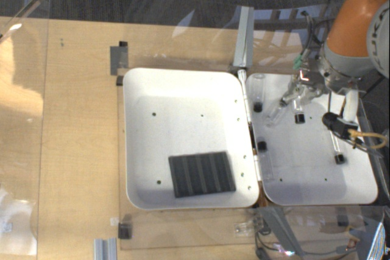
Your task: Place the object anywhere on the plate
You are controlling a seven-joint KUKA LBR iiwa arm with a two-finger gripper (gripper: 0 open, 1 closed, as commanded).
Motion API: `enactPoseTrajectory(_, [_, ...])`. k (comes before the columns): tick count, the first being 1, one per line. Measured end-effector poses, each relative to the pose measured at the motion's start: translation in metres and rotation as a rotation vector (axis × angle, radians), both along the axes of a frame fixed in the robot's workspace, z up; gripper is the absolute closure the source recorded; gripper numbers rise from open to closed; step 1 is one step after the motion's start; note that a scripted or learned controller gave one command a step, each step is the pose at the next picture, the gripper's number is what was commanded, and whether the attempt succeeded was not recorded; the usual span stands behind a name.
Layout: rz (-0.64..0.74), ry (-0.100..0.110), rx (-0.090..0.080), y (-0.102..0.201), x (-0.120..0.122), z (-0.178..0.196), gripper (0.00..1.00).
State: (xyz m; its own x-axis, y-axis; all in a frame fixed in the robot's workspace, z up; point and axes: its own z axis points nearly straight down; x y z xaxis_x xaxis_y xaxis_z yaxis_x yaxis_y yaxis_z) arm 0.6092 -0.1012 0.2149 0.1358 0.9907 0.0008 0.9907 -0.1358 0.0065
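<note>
A dark ribbed plate (202, 173) is seen lying flat in the left bin (146, 94), toward its near edge. To the right of that plate, the gripper (298, 97) is positioned over the far part of the right bin (304, 186); whether it is wide or narrow cannot be told. A clear object (257, 89) appears just beside the gripper, though its form is indistinct

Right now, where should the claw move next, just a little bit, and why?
Probably a small slide toward the clear object near the right bin's wall next to the other bin. The claw is beside that object, apart from it, and I can't see anything gripped. The dark ribbed plate lies in the left bin.
</note>
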Motion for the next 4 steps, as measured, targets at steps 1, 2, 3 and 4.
enactPoseTrajectory(1, [-0.094,0.005,0.002,0.096,0.029,-0.031,1.0])
enactPoseTrajectory(2, [-0.223,0.004,0.002,0.16,0.051,-0.03,1.0])
enactPoseTrajectory(3, [0.382,0.002,0.0,0.206,0.042,-0.03,1.0])
enactPoseTrajectory(4, [0.43,0.004,0.0,0.271,0.05,-0.084,1.0])
